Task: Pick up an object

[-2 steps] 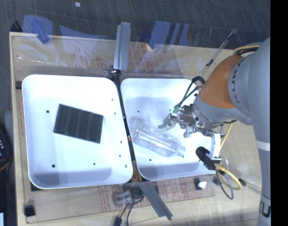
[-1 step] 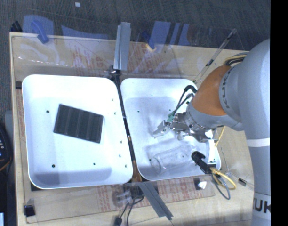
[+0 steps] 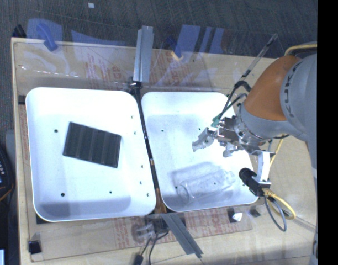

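Bench (image 3: 25, 59) bearing two shallow white bins side by side. Left bin (image 3: 39, 109): one dark ribbed rectangular pad (image 3: 92, 144), lying flat and askew near the centre, well apart from the arm. Right bin (image 3: 158, 109): one clear plastic bottle (image 3: 205, 182), lying on its side near the front wall, probably where it came to rest. Arm (image 3: 279, 101), entering from the right, places the gripper (image 3: 205, 141) over the right bin, just behind the bottle; nothing is seen between its fingers, and whether they are spread or pressed together cannot be told. Count: two bins, one pad, one bottle.
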Robot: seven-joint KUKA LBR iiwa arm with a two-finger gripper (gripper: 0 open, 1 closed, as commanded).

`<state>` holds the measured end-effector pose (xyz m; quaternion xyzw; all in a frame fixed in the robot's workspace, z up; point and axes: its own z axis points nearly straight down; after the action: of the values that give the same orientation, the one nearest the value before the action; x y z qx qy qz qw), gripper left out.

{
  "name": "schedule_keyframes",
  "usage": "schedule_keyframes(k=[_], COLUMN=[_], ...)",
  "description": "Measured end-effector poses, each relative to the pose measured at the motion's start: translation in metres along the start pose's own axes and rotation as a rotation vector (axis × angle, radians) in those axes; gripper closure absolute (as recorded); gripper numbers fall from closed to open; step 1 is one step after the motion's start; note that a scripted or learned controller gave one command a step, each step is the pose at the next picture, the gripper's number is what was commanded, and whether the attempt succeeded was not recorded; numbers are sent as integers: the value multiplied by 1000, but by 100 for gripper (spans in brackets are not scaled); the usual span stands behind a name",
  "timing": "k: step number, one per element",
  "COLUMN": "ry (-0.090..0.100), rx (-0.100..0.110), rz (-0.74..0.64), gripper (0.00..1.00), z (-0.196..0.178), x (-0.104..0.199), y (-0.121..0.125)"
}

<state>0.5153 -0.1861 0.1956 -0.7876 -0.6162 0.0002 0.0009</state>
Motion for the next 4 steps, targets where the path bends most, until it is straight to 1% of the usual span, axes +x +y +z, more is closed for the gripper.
schedule_keyframes(k=[1,2,3,4], ry=[-1,-2,-2,-2], rx=[-2,-2,-2,0], rz=[222,284,284,274], gripper=[0,0,0,100], z=[-61,-68,-68,-77], x=[-3,-19,-19,-18], y=[-14,-24,-24,-23])
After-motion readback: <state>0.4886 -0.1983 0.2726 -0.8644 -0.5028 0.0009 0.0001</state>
